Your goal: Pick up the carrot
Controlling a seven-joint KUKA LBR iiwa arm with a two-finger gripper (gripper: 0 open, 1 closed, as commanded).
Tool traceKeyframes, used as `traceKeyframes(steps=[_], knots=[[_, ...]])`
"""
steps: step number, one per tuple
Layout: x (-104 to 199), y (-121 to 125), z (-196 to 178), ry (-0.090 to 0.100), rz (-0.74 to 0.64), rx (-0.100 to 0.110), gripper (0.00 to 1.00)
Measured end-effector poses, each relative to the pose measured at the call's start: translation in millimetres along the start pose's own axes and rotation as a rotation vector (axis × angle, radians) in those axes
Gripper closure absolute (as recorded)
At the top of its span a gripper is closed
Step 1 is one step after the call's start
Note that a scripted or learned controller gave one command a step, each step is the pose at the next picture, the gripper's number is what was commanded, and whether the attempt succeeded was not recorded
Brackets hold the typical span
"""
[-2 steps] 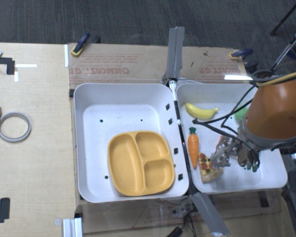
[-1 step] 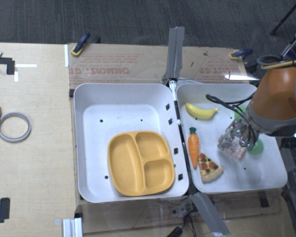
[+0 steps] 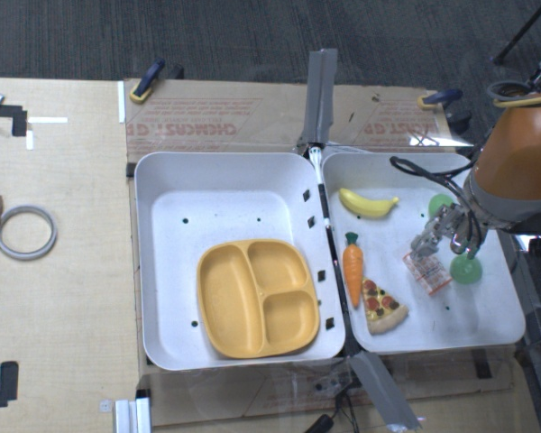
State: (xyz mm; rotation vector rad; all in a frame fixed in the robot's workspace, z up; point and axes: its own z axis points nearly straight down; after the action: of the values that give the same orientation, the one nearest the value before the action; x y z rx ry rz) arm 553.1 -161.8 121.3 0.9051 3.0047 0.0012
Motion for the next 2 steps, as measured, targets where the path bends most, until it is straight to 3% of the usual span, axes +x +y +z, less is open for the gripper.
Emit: traceKeyframes(steps=[1,2], knots=[[-48,-14,29,0.000,0.397,0.002,1.00],[-6,73,29,0.001,0.256,0.001,1.00]])
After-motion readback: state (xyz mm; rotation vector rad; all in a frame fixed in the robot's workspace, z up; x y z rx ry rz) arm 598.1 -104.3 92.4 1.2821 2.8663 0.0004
